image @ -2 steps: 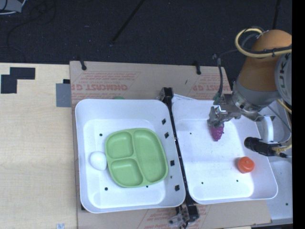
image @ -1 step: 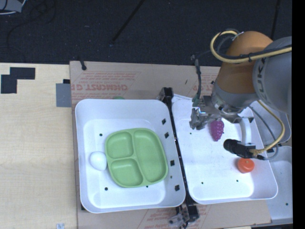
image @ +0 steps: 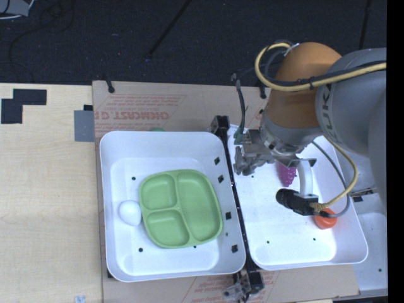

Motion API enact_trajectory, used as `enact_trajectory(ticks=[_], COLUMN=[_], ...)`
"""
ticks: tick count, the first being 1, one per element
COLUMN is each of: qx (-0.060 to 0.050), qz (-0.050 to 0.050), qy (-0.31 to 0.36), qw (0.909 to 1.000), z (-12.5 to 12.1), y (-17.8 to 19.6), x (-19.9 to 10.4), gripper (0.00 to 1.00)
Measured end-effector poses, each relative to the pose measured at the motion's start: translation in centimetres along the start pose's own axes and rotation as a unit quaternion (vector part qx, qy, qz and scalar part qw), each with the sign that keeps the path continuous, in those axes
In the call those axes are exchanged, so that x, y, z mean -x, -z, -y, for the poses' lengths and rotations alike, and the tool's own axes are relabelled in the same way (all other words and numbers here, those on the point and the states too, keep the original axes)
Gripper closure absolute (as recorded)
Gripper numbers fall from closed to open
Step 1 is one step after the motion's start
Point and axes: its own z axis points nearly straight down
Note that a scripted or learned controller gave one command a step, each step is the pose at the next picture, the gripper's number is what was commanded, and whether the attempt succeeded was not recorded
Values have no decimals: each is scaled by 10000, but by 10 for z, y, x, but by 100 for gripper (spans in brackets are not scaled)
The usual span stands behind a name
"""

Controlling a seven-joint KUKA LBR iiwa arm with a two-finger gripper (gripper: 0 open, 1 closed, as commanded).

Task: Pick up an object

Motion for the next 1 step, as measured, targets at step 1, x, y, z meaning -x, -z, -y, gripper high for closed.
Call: enact_trajectory(ticks=[1], qx=[5], qz=[-2], qy=[6], qw=[10000], z=[8], y=[7], x=[-58], gripper=[100])
